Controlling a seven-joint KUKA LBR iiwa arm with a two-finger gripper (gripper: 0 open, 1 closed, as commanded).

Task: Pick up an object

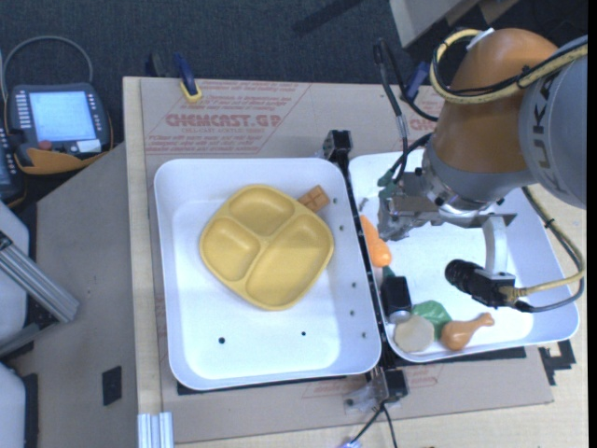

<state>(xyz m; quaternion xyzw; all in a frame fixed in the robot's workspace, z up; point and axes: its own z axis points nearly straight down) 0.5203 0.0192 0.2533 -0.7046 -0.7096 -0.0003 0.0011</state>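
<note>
The left bin (177, 278) holds a yellow divided plate (268, 247) with a small brown block (314, 198) at its far-right edge. In the right bin (550, 241), an orange carrot toy (375, 242) lies against the left wall, just left of the gripper (403, 215), likely the target; its grip state cannot be told. Near the front sit a black block (396, 295), a pale round piece (414, 334), a green piece (435, 313) and a toy drumstick (464, 329).

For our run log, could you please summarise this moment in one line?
gripper: over right bin, by carrot | yellow divided plate: left bin | nothing visibly held
</note>
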